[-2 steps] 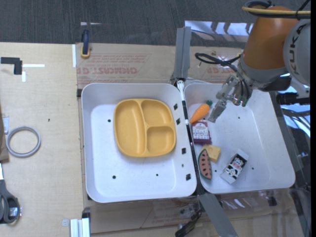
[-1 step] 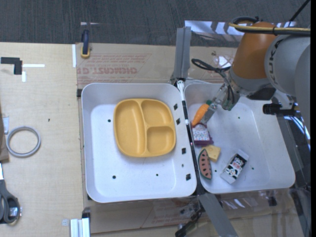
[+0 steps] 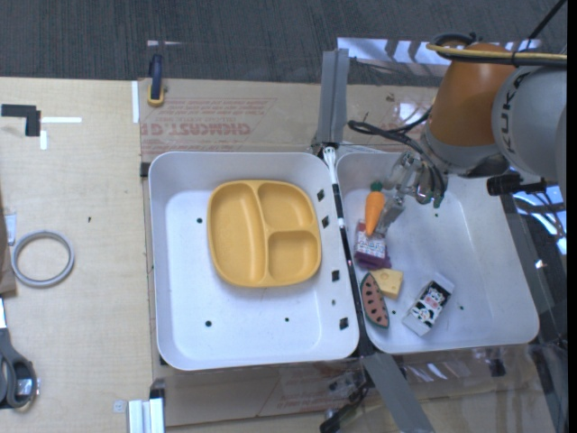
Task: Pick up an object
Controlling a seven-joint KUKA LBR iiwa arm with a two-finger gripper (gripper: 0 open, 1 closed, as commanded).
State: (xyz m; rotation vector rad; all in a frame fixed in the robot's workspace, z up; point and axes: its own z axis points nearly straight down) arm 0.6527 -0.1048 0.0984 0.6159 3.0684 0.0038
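- The toy carrot (image 3: 373,213) stood tilted in the right bin (image 3: 487,269), near its left wall, its orange body leaning against the purple block (image 3: 370,249) just below it.
- The gripper (image 3: 397,207) hung just beside the carrot on its right; one of its fingers (image 3: 391,213) reached down close to the carrot's side — whether they were spread or pressed together could not be told.
- Nothing could be seen between them.
- Lower in the same bin lay a yellow cheese wedge (image 3: 389,282), touching a watermelon slice (image 3: 373,299) at the bin's left wall, and a small cow-patterned carton (image 3: 427,307) a little apart to the right.
- The left bin (image 3: 180,314) held a yellow divided plate (image 3: 264,233) — three compartments, lying flat near the middle.
- Out on the worktop (image 3: 81,188), well to the left, lay a grey tape ring (image 3: 41,259).
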